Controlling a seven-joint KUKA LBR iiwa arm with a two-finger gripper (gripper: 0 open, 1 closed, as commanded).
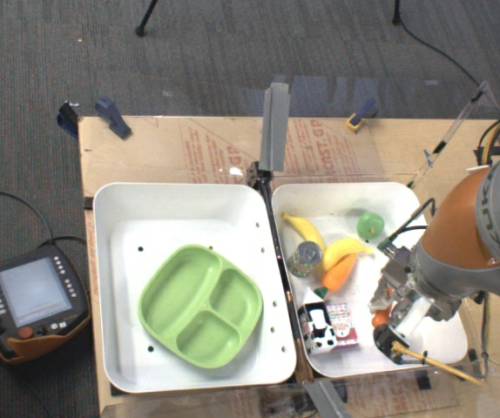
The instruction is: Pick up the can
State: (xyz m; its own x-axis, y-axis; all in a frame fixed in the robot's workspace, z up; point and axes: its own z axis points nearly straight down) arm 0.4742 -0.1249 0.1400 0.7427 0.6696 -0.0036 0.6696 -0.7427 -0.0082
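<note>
Lying near the left wall of the right bin (407, 194), just right of the divider: the can (306, 258), silver top facing up, standing apart from the tool. Sitting just above it, one banana (304, 228); curving beside it on the right, a second banana (347, 249); touching that one below, an orange carrot-like piece (340, 273). Resting further back in the same bin, a green round fruit (371, 225). Lying toward the front wall, a small printed carton (329, 327) in red, white and black. Hovering low over the right bin's front right area, well apart from the can: the tool (393, 319) on the grey and orange arm (461, 233); impossible telling whether released or clenched. Occupying the left bin (119, 207): a green divided plate (201, 305). Carrying both bins: the desk (172, 146).
</note>
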